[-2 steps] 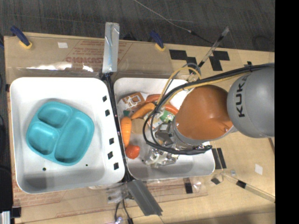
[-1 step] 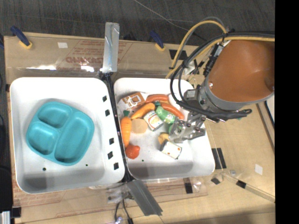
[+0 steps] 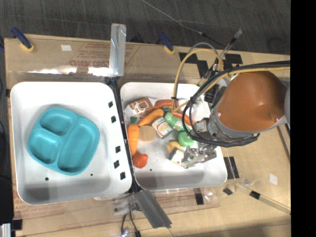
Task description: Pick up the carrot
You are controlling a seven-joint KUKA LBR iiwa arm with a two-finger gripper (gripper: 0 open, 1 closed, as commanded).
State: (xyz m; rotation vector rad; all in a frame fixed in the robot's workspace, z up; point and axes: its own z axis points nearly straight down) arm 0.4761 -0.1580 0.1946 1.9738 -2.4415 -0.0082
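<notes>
The carrot [image 3: 133, 138] is seen lying lengthwise against the left wall of the right bin [image 3: 217, 174], close by the divider, pointing roughly along that wall. At the carrot's lower end a tomato [image 3: 140, 160] is found, touching it or nearly so. Just right of the carrot sits a round tan piece [image 3: 146, 134], and up and to the right of it a second orange piece [image 3: 151, 116] lies slantwise, which could be mistaken for the target. Farther right of the carrot are a small can [image 3: 161, 127], green items [image 3: 183, 138] and a brown packet [image 3: 139, 105] near the bin's top.

The gripper [image 3: 197, 156] is seen well right of the carrot, low over the bin floor, with nothing visibly held; whether it is spread or closed cannot be told from this angle. The arm's orange band [image 3: 247, 101] hides part of the bin's right side.

The step in hand is judged to be the approach. It would be done best if the gripper were carried left across the clutter at a safe height, then lowered over the carrot's middle, with the closing direction set across its width. The wall leaves little room on the carrot's left, so a slight offset toward the bin's centre is advised. The tomato and tan piece should be avoided. The left bin [image 3: 19, 132] with its teal tray [image 3: 61, 141] is not concerned.
</notes>
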